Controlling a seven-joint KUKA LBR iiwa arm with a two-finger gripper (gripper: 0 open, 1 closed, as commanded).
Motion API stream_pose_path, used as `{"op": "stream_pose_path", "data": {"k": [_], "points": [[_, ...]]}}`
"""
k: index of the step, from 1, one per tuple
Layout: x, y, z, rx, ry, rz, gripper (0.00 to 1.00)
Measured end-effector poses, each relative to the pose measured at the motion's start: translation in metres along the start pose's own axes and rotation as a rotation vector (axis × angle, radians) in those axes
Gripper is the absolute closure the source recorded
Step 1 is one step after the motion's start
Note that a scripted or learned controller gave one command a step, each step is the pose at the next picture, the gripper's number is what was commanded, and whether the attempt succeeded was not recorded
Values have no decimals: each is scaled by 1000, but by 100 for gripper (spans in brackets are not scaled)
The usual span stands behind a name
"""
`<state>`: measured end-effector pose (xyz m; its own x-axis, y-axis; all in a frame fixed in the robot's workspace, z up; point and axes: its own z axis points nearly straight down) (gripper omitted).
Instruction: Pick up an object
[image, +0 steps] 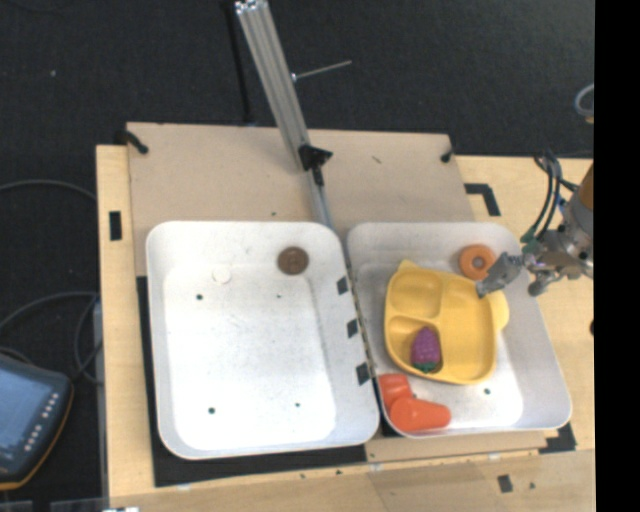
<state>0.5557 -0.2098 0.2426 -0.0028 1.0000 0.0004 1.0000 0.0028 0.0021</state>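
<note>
My two-finger gripper (512, 277) hangs spread, empty; the small orange plastic ring (477, 261) looks light, rigid—pinch its rim.

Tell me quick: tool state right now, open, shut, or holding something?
Tool: open, nothing between its fingers; it sits at the right bin's upper right edge, beside the orange ring and yellow tray.

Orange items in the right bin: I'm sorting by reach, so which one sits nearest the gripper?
The orange ring at the bin's far edge, just left of the gripper. The orange cup lies at the near edge, beyond the yellow tray.
</note>
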Motion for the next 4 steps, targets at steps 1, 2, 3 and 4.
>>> {"op": "stream_pose_path", "data": {"k": [1, 2, 3, 4], "points": [[31, -11, -37, -4, -1, -3, 0], [52, 41, 40, 4, -1, -2, 0], [108, 118, 145, 3, -2, -2, 0], [105, 117, 141, 1, -5, -1, 0]]}}
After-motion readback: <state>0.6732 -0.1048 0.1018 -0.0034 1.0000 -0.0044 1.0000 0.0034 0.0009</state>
